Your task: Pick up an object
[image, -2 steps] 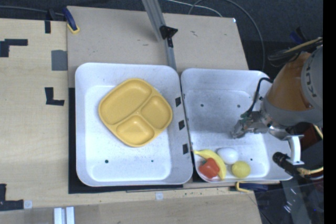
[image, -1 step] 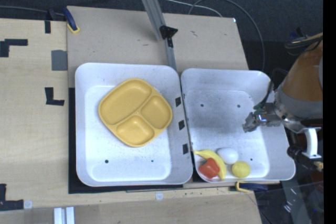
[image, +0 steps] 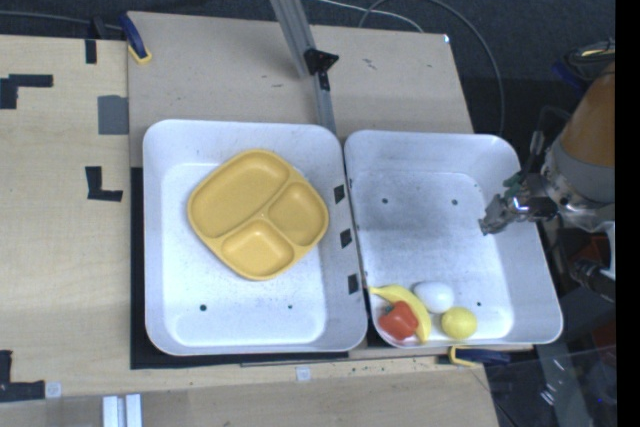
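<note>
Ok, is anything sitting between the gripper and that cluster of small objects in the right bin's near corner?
Nothing visible. The gripper hovers by the right bin's right wall; bare floor separates it from the small objects.

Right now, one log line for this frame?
gripper: over right bin right side, nothing held | small items: front corner | yellow tray: left bin

The grey arm with its orange band (image: 597,140) is cut off at the right of the frame; the small dark two-finger gripper (image: 496,215) is too blurred to read.
</note>
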Robot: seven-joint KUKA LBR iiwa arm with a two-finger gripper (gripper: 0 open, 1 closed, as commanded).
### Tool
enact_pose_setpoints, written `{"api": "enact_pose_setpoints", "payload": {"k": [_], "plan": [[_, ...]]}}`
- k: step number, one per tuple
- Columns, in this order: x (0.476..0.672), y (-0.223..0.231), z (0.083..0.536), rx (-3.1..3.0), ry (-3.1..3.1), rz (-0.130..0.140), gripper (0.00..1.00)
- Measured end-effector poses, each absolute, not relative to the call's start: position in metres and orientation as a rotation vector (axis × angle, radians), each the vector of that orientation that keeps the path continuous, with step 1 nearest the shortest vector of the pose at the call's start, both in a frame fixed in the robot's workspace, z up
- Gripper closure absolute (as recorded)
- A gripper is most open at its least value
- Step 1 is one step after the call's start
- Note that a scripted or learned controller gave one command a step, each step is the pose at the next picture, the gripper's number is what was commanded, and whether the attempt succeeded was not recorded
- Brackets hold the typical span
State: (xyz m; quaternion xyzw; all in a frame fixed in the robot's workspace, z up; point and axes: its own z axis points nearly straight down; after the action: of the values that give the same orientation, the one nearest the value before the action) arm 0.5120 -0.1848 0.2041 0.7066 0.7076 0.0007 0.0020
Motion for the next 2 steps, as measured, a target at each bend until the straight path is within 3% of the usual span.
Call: {"api": "enact_pose_setpoints", "payload": {"k": [1,2], "plan": [[0.513,-0.184,0.226,2.218,2.223,0.001,1.00],[0.512,-0.134,0.216,2.217,2.230,-0.001,1.00]]}}
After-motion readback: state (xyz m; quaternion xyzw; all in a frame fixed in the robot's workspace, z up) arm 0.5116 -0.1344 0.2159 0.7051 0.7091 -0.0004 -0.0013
